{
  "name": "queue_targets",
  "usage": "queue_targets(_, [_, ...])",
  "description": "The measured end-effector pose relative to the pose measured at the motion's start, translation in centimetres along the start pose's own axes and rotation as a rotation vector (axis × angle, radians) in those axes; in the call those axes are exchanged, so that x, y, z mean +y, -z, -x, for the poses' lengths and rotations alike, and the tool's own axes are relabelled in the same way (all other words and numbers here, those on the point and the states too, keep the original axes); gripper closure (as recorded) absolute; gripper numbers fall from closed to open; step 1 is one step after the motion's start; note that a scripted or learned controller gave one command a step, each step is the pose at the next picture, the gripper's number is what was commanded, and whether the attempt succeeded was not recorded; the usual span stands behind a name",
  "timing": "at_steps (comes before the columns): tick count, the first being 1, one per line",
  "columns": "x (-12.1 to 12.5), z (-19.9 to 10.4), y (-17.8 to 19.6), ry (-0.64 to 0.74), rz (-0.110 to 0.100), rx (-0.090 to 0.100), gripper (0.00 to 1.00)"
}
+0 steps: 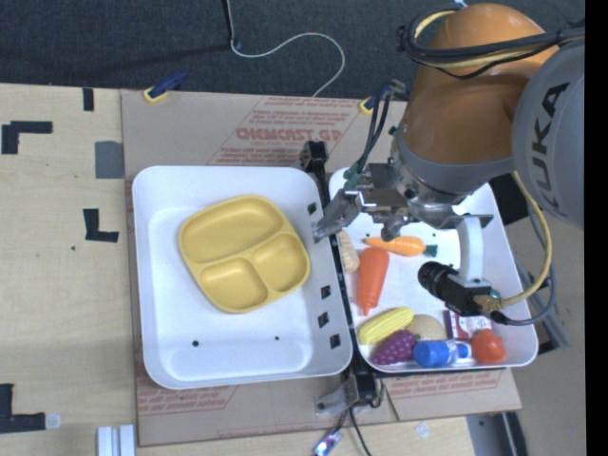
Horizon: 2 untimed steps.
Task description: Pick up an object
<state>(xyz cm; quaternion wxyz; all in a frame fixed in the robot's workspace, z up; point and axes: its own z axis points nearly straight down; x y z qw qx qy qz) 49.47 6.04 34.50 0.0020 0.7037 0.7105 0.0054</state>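
Blue bottle point(439, 353) and grapes point(394, 348) are lying nearest; the gripper point(392, 228) is hovering just above the small carrot point(399, 247), grip hidden. It should be descending squarely over it.

A cardboard-topped bench point(57, 283) bears two white bins point(157, 255).

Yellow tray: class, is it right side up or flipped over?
Right side up: the yellow tray in the left bin shows three open hollow compartments facing upward.
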Motion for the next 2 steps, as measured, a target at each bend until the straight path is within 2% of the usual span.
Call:
queue_targets(1, [0.0, 0.4, 0.1, -0.006, -0.016, -0.007, 1.0])
queue_targets(2, [-1.1, -3.2, 3.8, -0.004, -0.01, -0.004, 1.0])
